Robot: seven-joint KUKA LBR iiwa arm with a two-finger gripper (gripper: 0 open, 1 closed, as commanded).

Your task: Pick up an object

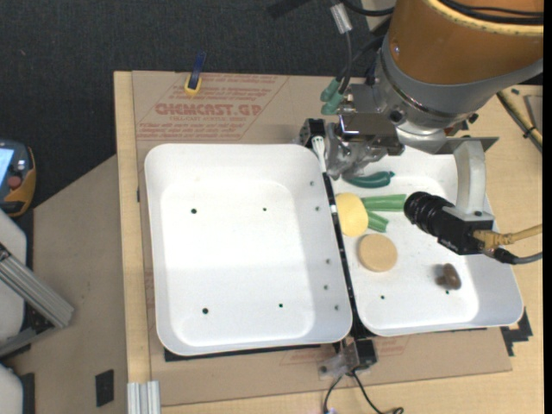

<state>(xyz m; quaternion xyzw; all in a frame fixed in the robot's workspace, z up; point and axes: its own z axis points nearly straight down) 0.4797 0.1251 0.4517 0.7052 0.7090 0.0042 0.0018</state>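
**pickfan:** Anyone near the bench? Where's the gripper at?

**benchwatcher:** Standing right here. The gripper (355, 160) hangs low over the far left corner of the right bin (414, 300), close to the wall where the two bins meet. Honestly can't tell if it's open or closed, the wrist is in the way.

**pickfan:** What's closest to it?

**benchwatcher:** A dark green curved piece (373, 179) just in front of it, maybe touching, can't say. Going outward, a yellow lump (351, 214) sits against the dividing wall, with a light green stick (385, 203) beside it on its right. A tan disc (377, 253) lies just in front of the yellow lump. A small brown lump (447, 275) sits well apart, toward the near right side.

**pickfan:** And the other side?

**benchwatcher:** The left bin (233, 257) is white with a few dark dots on its floor. Both bins sit on brown cardboard (216, 102) with red print.
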